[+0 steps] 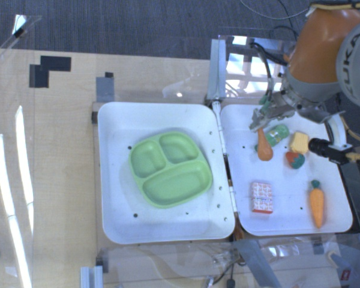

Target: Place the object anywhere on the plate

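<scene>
Two white bins side by side: the left bin (111, 221) and the right bin (288, 221).

One green plate (168, 188) with three compartments, lying flat in the middle of the left bin.

Six small things, all off the plate and to its right, in the right bin:
- One orange piece (264, 149), nearest the plate among the upper group, lying roughly upright in the view.
- One pale green piece (278, 133), just right of the orange piece and touching or nearly touching it; too blurred to say which.
- One yellow block (299, 142), further right from the plate.
- One red-and-green piece (296, 160), just below the yellow block.
- One red-and-white checked box (261, 197), right of the plate's lower edge.
- One carrot (316, 204) with a green top, farthest from the plate, near the bin's right wall.

One gripper (265, 116), well right of the plate, hanging over the far part of the right bin, just above the orange and pale green pieces. Nothing visibly gripped; cannot tell whether apart or together.
</scene>
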